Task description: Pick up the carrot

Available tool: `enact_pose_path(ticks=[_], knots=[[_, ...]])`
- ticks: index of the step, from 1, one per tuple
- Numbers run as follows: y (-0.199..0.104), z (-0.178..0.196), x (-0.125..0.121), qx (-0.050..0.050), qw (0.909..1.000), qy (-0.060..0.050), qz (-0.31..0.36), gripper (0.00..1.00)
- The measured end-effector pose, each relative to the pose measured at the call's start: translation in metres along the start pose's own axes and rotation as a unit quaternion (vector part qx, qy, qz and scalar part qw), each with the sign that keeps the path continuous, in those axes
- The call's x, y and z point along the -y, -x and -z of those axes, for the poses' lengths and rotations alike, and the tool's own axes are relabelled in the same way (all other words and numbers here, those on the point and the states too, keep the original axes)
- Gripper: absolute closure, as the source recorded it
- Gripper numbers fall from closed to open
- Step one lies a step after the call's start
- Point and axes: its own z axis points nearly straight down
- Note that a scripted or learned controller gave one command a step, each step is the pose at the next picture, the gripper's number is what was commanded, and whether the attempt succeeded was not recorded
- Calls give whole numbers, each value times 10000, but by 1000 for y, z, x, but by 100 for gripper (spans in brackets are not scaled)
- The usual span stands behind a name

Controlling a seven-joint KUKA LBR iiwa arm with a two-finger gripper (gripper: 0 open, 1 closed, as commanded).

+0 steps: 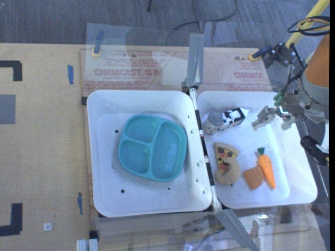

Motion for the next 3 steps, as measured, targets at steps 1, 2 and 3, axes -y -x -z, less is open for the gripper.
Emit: enact_pose_path(ticks=[1,2,3], knots=[[52,-100,24,4,9998,11,-214,0],[60,-151,34,6,9966,39,821,0],[64,-139,33,41,9968,74,793,100]])
